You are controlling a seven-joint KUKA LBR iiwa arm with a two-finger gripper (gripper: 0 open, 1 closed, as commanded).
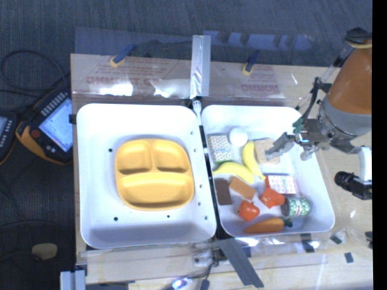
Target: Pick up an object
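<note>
From my seat there's just the overhead view. The arm [354, 83] comes in at 3 o'clock, its upper part cut off by the frame edge, so I mostly get the orange band and grey wrist. The gripper [279, 148] hangs over the right bin [320, 180], above a tan block [262, 149] near the bin's 12 o'clock. One finger crosses the block's edge, and I honestly can't tell if the jaws are spread or clamped; nothing is clearly held between them.

The pile in that bin: a white ball [237, 137] at 11 o'clock, a checked packet [219, 144] just beside it, two bananas [242, 165] in the middle, one partly over a green bit I can't identify. A brown piece [241, 188] sits below, with a darker slab [222, 191] at its 9 o'clock. Two red veggies [260, 203], a pink box [282, 183], a green can [296, 207] and a carrot [264, 225] fill the 6 o'clock side. Labels are too blurry to read.

The left bin [97, 180] has a yellow tray [155, 173] with three sections. A pendant [51, 128] lies off at 9 o'clock.
</note>
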